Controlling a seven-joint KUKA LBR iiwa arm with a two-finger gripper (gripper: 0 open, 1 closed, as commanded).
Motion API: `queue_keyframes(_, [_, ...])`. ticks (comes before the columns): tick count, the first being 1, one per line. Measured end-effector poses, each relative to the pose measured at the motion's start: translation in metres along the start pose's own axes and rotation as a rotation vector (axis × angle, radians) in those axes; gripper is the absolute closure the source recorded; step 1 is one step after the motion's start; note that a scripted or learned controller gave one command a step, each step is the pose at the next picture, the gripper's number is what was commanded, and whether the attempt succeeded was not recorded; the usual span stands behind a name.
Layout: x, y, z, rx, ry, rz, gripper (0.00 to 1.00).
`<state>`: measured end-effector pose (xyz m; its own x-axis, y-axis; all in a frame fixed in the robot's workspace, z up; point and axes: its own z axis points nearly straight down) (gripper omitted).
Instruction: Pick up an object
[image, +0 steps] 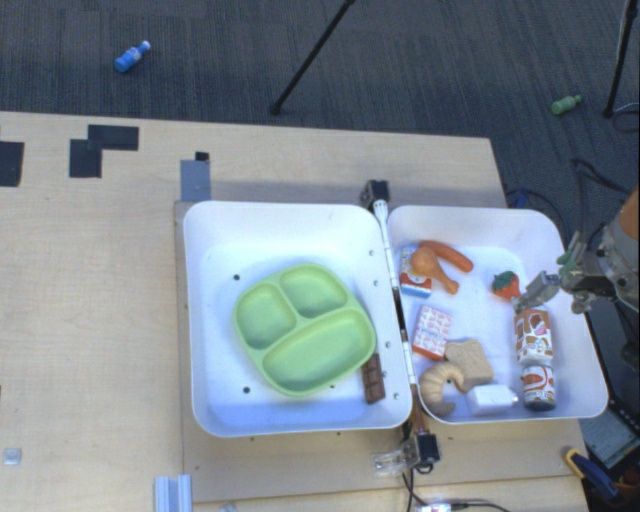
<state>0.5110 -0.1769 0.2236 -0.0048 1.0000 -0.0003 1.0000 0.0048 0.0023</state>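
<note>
My gripper (560, 294) hangs over the right rim of the right bin (548, 228), its fingers spread open with nothing between them. Just below it lies a red and white can (535, 358), lengthwise along the bin's right wall. A small red strawberry (506, 285) sits just left of the gripper. Farther left lie an orange carrot-like toy (440, 262), a small carton (413, 280), a red checkered packet (432, 332), a bread slice (469, 360), a croissant (440, 386) and a white block (492, 398).
The left bin (210, 300) holds a green divided plate (305, 328) and a brown bar (372, 381) at its right wall. A black clamp (376, 190) sits where the bins meet at the back. Wooden bench (90, 320) lies to the left.
</note>
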Motion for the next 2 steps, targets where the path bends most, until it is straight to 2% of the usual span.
queue_keyframes(1, [-0.017,0.043,0.111,0.002,0.0,0.001,0.0])
queue_keyframes(2, [-0.029,-0.005,0.072,0.0,0.0,0.003,0.0])
